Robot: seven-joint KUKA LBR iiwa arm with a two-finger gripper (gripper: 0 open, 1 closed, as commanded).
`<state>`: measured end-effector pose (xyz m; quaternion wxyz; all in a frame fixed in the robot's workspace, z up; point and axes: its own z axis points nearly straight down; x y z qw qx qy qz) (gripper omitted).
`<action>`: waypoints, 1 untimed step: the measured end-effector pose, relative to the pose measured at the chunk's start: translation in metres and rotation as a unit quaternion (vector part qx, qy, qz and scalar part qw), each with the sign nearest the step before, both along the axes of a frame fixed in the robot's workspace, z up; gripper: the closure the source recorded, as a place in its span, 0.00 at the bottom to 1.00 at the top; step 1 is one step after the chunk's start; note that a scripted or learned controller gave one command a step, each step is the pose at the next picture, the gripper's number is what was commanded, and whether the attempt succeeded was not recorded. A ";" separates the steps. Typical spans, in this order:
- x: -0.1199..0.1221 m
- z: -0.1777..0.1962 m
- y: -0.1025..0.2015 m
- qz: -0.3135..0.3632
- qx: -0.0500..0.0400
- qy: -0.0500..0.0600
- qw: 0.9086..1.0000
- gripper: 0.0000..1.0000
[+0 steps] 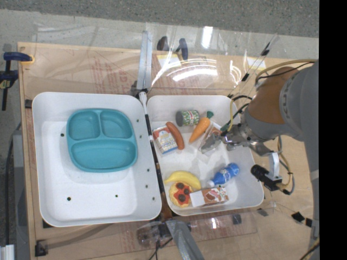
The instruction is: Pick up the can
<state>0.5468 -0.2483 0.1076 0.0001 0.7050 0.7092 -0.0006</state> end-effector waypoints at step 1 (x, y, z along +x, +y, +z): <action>0.092 -0.018 -0.006 0.029 -0.001 -0.001 1.000 0.00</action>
